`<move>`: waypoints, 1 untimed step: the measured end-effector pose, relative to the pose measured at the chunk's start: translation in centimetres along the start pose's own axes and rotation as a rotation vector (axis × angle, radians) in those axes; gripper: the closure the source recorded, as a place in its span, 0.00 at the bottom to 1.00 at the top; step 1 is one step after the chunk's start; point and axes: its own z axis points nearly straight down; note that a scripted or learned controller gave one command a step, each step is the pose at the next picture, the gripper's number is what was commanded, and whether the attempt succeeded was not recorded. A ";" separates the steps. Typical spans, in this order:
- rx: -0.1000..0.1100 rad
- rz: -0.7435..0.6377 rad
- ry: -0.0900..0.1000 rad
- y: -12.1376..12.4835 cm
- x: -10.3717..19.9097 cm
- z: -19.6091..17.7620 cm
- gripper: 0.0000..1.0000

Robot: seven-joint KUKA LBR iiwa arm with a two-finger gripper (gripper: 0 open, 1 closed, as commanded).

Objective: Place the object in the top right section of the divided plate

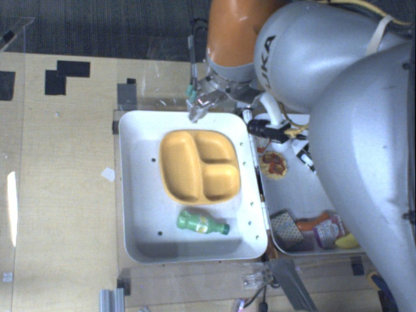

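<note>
Left bin [133,194]: holds yellow divided plate [199,166], all sections bare
Green bottle [202,223]: lying flat just below the plate
Gripper [197,107]: over bin's top rim, jaw state unclear
Right bin [286,247]: several small items

Bench top [58,194]: pale wood-coloured board, spread across the left and lower part of the view.
Black marks [65,75]: blocky stepped shapes printed near the upper left of the board, a smaller one at the far left edge.
Floor [97,12]: dark grey, carpet-like, a strip along the top.
Clear panel [16,28]: see-through sheet standing at the upper left corner.
Light: bright streak of glare [12,207] at the left edge; soft, even elsewhere.
Paper scrap [108,173]: small, white, lying on the board.
</note>
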 end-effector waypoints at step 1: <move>-0.004 -0.203 -0.001 0.6 0.8 10.3 1.00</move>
